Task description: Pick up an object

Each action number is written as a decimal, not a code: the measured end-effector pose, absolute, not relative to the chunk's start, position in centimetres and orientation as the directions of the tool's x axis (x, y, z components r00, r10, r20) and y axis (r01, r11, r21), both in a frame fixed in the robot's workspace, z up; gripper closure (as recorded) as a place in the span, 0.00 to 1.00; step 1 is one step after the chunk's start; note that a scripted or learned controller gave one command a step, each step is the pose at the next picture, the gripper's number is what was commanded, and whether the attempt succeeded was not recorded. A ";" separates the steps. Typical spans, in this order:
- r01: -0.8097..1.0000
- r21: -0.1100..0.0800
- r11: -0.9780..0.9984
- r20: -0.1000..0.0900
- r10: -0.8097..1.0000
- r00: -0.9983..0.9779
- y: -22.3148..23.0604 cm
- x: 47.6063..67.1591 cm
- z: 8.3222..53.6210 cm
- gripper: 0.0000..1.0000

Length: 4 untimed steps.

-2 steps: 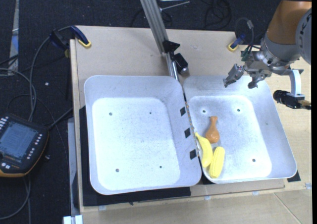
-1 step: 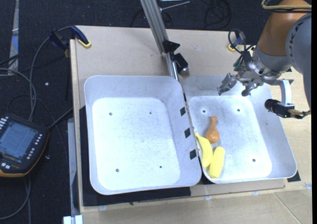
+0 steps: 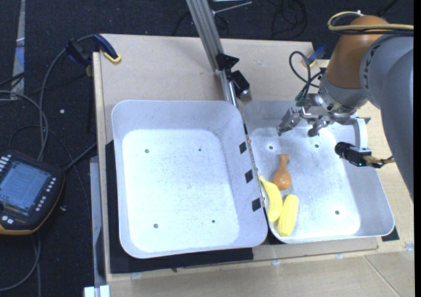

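Tool (image 3: 299, 123) spread open, gripping nothing, over the right bin (image 3: 368, 223), one of two smooth white ones; below it, two glossy curved yellow bananas (image 3: 279, 207) and one tan pear-shaped piece (image 3: 283, 172)

Two white, finely speckled bins (image 3: 177, 177) sit on a tan bench (image 3: 158, 66), the right bin holding yellow bananas (image 3: 279, 207) and an orange-brown pear (image 3: 282, 174), below a grey arm (image 3: 395, 85) with an orange band (image 3: 352, 52).

Bench (image 3: 164, 66): I see pale wood, bare along its far edge.
Left bin (image 3: 131, 113): white, on the bench.
Right bin (image 3: 368, 197): white, touching its neighbour, toward the bench's right edge.
Clamp (image 3: 99, 46): blue-yellow, far-left corner.
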<state>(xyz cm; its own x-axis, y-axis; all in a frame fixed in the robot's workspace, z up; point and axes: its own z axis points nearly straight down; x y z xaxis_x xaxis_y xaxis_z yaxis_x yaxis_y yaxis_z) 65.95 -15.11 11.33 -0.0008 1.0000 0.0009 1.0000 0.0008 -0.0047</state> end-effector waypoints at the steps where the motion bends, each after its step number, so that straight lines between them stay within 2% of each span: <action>1: 1.000 -0.001 0.001 0.000 1.000 -0.001 -15.1 65.9 9.4 0.00; 2: 1.000 0.001 0.001 0.000 1.000 -0.001 -15.1 66.0 10.6 1.00; 3: 1.000 0.003 0.000 -0.001 1.000 0.000 -15.0 66.1 14.8 1.00; 4: 1.000 0.006 0.000 -0.001 1.000 0.000 -15.1 66.4 21.2 1.00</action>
<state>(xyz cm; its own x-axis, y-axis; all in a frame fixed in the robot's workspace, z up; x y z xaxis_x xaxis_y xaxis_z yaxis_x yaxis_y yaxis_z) 66.37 -15.07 21.15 -0.0004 1.0000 -0.0010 1.0000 0.0004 0.0056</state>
